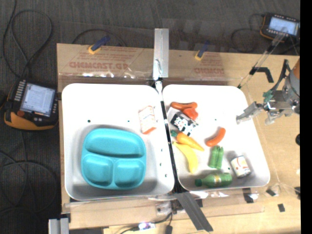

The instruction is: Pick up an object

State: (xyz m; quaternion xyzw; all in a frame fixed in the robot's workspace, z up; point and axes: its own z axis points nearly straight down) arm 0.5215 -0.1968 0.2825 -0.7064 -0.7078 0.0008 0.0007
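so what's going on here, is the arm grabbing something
Not yet. The gripper hangs over the right bin's upper right rim, holding nothing. Toy food lies in that bin: a banana, a carrot, a green bottle and a small can. The left bin holds a blue divided tray.

You've got two handheld pendants [34,104] lying on the dark floor [97,9], and a cardboard sheet [112,62] under the bench's far edge

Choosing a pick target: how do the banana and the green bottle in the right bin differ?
The banana is yellow and curved, running up and down beside the divider. The green bottle is straight, with a yellow band, lying crosswise near the front wall. Both lie flat in the right bin.
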